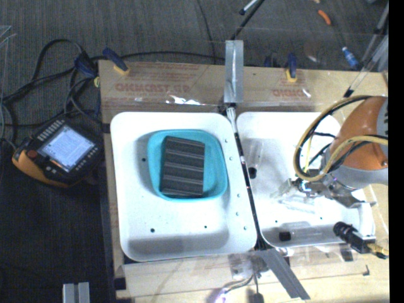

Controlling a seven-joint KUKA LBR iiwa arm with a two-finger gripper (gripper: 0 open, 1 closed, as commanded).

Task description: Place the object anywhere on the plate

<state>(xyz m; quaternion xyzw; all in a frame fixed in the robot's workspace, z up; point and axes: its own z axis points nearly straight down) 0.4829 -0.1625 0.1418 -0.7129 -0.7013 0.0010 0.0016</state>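
Object (184,166), dark ribbed block, already flat on teal plate (216,169) in left bin (126,188), well left of gripper (302,191); plate rim bare all round it. Gripper low in right bin (265,131), arm (363,147) overhead; finger state unreadable.

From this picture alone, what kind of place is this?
Probably a robot lab or test cell: a wooden bench bears two white bins, a teach pendant lies cabled on grey carpet, and the KUKA arm reaches in.

The arm (366,145) is running off the right edge, its gripper (302,188) too blurred to read; the dark object (184,165) is hiding the plate's (216,169) middle.
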